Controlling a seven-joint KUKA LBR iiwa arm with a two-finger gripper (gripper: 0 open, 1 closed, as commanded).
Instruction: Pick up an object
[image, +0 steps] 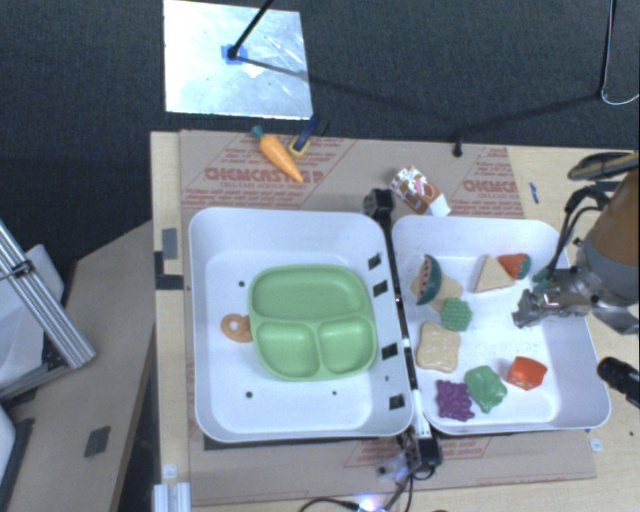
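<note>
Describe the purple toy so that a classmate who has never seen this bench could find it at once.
Start at the right-hand white bin, the one crowded with toy food. Go to its near left corner, below the tan bread slice. There lie the purple grapes, the bin's one purple piece, bumpy, against a green toy.

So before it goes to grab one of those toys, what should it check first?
1. Toys within reach in the right bin: ok, several lie there.
2. Gripper over that bin: ok, near its right side.
3. Nearest toy, the red block, free of neighbours: ok.
4. Gripper already holding something: cannot tell.
5. Purple grapes and green toy apart: not ok, they touch.
</note>
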